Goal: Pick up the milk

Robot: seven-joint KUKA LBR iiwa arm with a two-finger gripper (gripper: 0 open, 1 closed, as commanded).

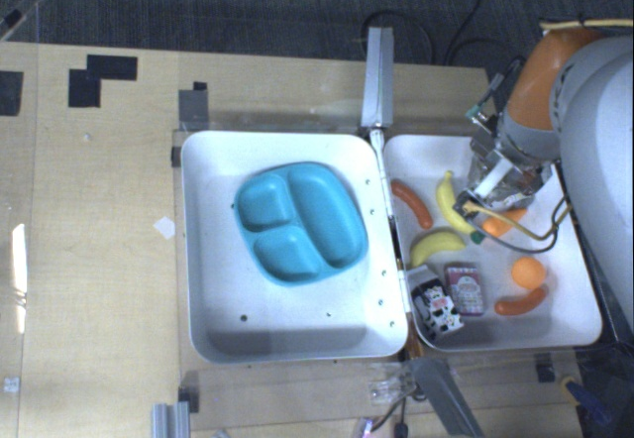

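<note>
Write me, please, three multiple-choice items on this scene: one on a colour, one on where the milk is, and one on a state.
1. What colour is the divided plate in the left bin?
A) red B) blue C) yellow
2. Where is the milk carton?
A) on the plate B) on the bench outside the bins C) in the right bin, at its near end by the wall between the bins
3. How does the milk carton stand to the gripper?
A) apart from it, resting in the bin B) lifted clear of the bin C) pressed against the plate

Answers: 1 B, the plate reads blue against the white bin. 2 C, the carton lies in that near corner. 3 A, the gripper is farther back, beside a banana.
</note>
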